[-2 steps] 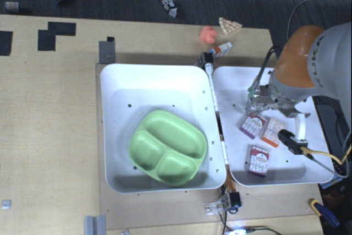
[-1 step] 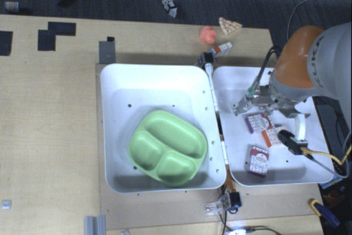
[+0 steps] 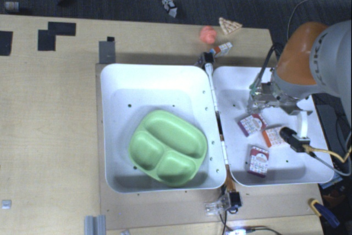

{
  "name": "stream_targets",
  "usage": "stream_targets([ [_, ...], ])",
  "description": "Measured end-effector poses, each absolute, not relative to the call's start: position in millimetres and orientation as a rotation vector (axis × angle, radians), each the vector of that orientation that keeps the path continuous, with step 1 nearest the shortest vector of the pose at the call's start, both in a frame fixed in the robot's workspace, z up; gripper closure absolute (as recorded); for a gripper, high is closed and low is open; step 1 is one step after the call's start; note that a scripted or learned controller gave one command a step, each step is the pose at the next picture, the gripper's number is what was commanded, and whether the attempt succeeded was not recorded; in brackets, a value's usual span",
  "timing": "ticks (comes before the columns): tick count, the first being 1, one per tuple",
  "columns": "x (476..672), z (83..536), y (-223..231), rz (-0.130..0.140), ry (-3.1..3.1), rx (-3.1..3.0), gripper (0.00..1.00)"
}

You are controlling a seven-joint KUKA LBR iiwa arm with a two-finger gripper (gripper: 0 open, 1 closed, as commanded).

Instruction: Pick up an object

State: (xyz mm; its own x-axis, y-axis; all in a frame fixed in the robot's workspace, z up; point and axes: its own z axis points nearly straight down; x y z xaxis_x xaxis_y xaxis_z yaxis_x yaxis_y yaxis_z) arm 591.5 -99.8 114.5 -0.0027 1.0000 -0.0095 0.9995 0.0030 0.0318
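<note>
We see a green plastic divided plate [image 3: 168, 147] lying tilted in the left white bin [image 3: 118, 85]. In the right white bin [image 3: 236, 82], the grey metal two-finger gripper [image 3: 257, 105] points down — we cannot tell how its tips stand. Just below it lies a small checkered red-and-white packet [image 3: 251, 124]; a similar red packet [image 3: 258, 161] sits nearer the front.

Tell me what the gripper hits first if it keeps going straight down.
Probably the small patterned packet just below the gripper in the right bin; depth is unclear from above.
</note>
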Motion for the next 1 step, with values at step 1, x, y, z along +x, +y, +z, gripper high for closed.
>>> stream_targets([
  [1, 591.4, 114.4, -99.8, 0.024, 2.205, 2.197, 0.00],
])
